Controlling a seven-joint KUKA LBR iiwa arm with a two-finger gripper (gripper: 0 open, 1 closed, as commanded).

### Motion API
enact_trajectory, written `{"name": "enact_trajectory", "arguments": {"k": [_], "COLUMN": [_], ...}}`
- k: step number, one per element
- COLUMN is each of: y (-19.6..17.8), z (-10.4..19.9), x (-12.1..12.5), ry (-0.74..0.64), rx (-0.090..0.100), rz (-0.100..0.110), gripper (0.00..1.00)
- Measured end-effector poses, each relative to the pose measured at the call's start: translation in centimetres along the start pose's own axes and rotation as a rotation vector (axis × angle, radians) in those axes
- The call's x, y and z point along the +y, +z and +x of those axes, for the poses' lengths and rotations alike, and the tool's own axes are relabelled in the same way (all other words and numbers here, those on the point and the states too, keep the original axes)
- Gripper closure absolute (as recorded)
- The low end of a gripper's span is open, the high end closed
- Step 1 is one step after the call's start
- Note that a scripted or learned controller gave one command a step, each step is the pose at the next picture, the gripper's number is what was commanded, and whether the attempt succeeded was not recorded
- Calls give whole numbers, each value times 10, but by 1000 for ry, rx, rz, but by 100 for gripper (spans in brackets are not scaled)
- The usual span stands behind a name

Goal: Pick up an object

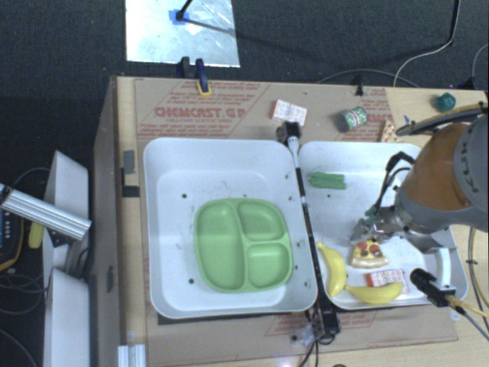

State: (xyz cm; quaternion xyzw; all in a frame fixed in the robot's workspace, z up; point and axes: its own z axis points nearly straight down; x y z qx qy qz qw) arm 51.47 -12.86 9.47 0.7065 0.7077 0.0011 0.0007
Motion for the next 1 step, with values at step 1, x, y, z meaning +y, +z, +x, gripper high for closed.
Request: {"name": "enact_trajectory", "arguments": {"k": [1], "y": [-93], "z": [105], "x": [25], "ry": [-2], "rx": [1], "rz": [-1], "gripper": [100]}}
